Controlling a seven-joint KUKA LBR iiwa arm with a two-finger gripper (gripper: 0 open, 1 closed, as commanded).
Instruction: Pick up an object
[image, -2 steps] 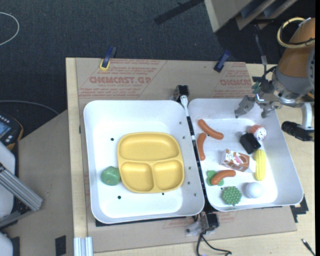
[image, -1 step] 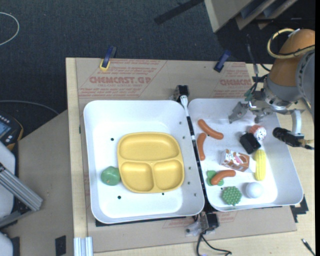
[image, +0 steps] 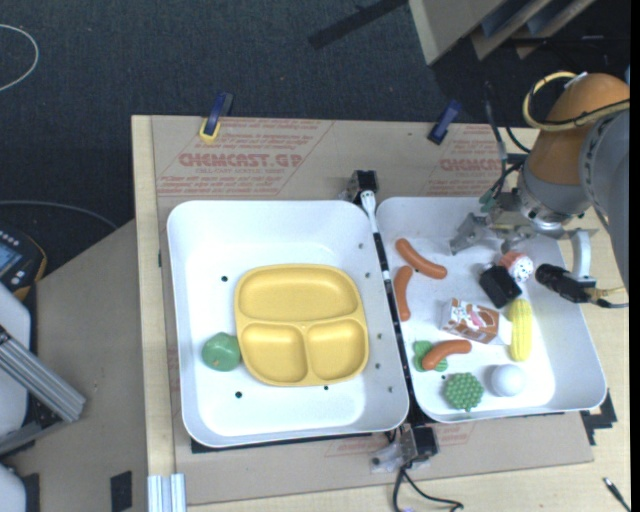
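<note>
My claw (image: 487, 236) hangs spread apart and holding nothing over the right bin (image: 580, 350), near its far wall. I'd go for the hot dog (image: 420, 258) lying just left: centre over it, straddle its narrow width, descend, then close.

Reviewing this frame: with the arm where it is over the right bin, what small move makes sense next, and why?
Probably a short drop straight down. The gripper hangs over the back of the right bin, above bare floor, with the black block and upper sausage nearest. Nothing is visibly between its fingers, so a descent toward one of those seems the likeliest step.
</note>
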